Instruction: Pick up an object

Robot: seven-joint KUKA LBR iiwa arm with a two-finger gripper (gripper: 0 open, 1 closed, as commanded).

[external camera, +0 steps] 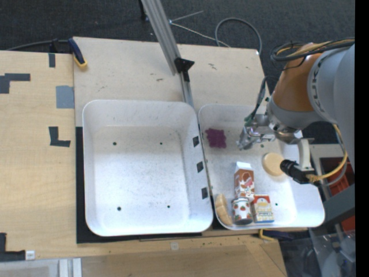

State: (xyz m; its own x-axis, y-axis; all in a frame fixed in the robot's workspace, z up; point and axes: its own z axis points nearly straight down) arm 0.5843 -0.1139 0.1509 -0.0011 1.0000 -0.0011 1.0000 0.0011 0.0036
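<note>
Claw [249, 138] over right bin [305, 215], beside purple object [216, 137].

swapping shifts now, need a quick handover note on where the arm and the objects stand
Gripper: over the right bin, nothing seen between its fingers; open or shut unclear.
Objects, all in the right bin: purple piece just left of the gripper, round tan disc, red-and-white carton, can, small red box, tan item at the front rim.
Done: nothing picked.
Left: grasp and lift one object.
</note>
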